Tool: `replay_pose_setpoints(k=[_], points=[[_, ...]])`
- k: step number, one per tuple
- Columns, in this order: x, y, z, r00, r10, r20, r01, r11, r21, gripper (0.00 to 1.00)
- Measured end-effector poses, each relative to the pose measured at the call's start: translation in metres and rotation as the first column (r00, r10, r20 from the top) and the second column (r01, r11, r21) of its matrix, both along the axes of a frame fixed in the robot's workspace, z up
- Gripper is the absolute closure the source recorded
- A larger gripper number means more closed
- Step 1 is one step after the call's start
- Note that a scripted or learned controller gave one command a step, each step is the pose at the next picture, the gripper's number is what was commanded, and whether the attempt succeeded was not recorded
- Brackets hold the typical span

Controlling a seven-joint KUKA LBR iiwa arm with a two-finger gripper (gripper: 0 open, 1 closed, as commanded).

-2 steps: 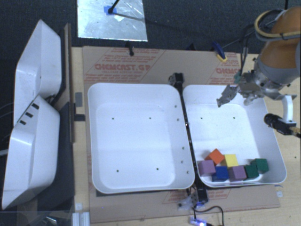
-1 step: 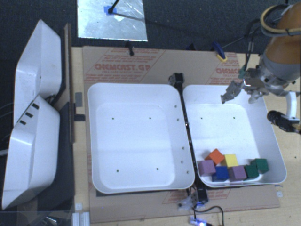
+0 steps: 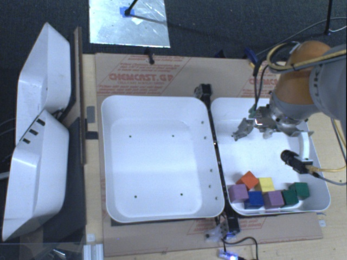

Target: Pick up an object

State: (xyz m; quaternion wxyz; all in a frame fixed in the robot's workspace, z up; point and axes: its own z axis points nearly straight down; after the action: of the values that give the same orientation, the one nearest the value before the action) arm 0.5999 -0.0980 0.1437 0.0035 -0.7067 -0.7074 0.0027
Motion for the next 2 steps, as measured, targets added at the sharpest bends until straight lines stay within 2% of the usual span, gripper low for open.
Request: replay_pose_setpoints(k=[1,2], points=[[0.05,-0.027,-0.06,1.0,-0.001,0.005,0.001,1.0,-0.001,0.0],[0.073,-0.098,-0.056,1.0,-0.005,0.011,0.005,1.0,-0.003,0.0]])
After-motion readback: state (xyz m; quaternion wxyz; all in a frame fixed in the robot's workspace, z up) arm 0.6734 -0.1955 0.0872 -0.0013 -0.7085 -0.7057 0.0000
